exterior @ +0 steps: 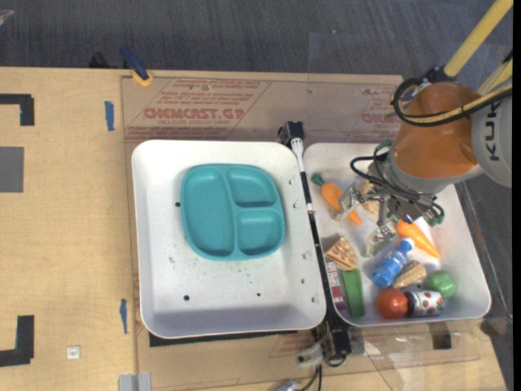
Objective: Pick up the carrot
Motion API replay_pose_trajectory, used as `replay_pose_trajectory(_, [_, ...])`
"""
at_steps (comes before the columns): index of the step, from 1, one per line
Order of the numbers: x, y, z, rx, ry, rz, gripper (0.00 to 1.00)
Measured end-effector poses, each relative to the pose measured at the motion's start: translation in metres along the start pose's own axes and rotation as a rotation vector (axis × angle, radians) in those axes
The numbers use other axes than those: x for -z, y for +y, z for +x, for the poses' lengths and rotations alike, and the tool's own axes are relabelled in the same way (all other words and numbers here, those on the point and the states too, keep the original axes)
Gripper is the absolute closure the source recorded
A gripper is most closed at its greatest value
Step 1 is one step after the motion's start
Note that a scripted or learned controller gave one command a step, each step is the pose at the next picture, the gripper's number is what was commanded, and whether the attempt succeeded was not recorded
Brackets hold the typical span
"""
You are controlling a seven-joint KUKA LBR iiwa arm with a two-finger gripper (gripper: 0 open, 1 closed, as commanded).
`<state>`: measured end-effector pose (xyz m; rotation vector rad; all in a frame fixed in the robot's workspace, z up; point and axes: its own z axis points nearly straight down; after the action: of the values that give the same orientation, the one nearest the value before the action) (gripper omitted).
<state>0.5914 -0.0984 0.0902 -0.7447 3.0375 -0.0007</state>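
Just carrot (331,195) left of end effector (376,215)

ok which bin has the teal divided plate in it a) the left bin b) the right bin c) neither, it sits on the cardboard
a, the teal divided plate lies inside the left bin, while the right bin holds the carrot and other small items.

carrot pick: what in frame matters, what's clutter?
Job: carrot in the right bin; gripper over that bin.

Clutter: teal plate in the left bin, blue bottle, pizza slice, green tube, tomato, can.
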Motion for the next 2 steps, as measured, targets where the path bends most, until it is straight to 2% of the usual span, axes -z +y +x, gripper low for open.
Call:
replay_pose_trajectory(1, [0.015, -0.001, -0.005, 0.0, -0.016, 0.007, 1.0])
replay_pose_trajectory(2, [0.1, 0.104, -0.014, 0.104, -0.003, -0.002, 1.0])
